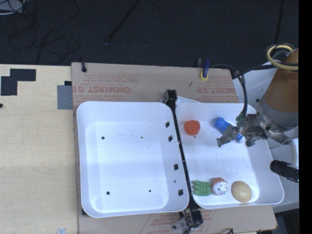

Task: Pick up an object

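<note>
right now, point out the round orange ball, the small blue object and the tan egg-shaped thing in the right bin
round orange ball [192, 127], camera view, centre of its top
small blue object [222, 124], camera view, its upper left part
tan egg-shaped thing [241, 191], camera view, middle of its surface

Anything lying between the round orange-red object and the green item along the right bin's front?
Nothing: bare white floor of the right bin separates the orange-red object from the green item in the camera view.

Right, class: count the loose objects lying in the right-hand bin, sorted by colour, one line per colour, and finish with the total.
Orange-red: 1, the round object
Blue: 1, the blue object beside the gripper
Green: 1, the green object
White with red: 1, the small ball
Tan: 1, the egg-shaped object
Total: 5
</note>
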`<state>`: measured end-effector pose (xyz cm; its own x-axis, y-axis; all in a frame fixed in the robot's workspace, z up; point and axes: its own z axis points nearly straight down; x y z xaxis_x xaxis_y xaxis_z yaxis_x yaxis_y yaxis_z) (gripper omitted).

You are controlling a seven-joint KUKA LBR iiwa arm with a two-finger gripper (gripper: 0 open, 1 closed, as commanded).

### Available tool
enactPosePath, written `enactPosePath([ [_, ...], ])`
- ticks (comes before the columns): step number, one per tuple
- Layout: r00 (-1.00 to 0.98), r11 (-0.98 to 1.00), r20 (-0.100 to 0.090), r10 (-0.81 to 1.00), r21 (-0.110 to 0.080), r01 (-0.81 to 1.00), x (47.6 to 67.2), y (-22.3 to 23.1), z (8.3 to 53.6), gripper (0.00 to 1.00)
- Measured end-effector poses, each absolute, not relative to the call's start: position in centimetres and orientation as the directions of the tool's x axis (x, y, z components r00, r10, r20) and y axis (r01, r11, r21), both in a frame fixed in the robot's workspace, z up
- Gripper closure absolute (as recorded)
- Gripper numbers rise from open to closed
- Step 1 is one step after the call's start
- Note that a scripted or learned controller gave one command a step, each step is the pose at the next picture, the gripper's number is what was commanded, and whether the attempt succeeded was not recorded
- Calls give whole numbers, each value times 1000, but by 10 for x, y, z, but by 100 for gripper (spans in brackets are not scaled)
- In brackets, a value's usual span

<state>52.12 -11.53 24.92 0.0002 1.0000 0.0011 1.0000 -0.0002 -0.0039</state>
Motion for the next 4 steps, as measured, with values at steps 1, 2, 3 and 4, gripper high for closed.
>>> enactPosePath([
  [1,0,0,1,1000,-4,1000,521,-115,249,0],
  [2,0,0,1,1000,-4,1000,521,-115,249,0],
  [3,0,0,1,1000,-4,1000,521,-115,249,0],
  [4,0,0,1,1000,-4,1000,521,-115,249,0],
])
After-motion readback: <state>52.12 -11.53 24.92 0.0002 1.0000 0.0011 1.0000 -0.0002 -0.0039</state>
